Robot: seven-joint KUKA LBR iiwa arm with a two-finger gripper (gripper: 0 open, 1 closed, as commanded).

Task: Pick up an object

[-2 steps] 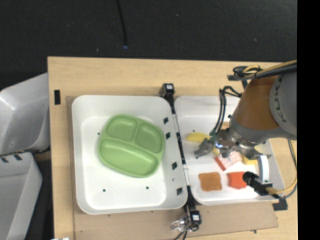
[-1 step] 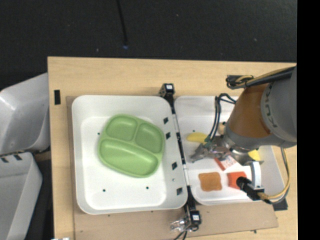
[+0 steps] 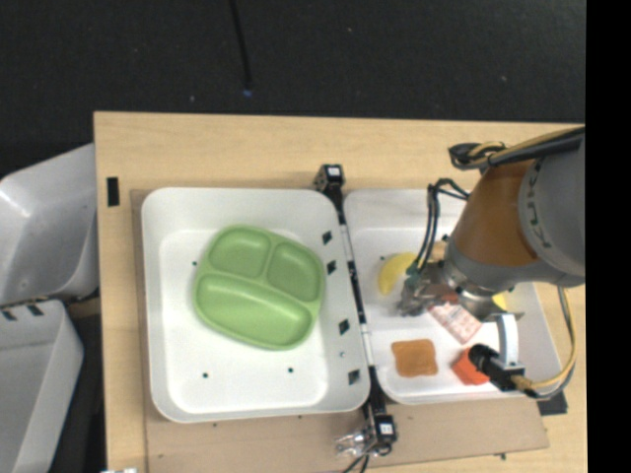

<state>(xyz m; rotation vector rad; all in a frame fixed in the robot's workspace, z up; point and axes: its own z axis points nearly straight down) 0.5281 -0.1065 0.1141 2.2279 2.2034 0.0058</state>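
My gripper (image 3: 422, 297) is down inside the right bin (image 3: 394, 220), hanging from the orange-banded wrist that reaches in from the right. A yellow object (image 3: 394, 271) lies just left of and above the gripper, touching or nearly touching it. Beneath the wrist a pink-and-white object (image 3: 455, 320) pokes out. A flat brown square (image 3: 414, 358) rests near the bin's front edge, with an orange-red object (image 3: 470, 367) to its right. The wrist hides the gripper's tips.
The left bin (image 3: 177, 363) holds a green divided plate (image 3: 260, 286). A black clip ridge (image 3: 347, 284) separates the two bins. Cables (image 3: 513, 377) loop around the arm at the right bin's front right corner.
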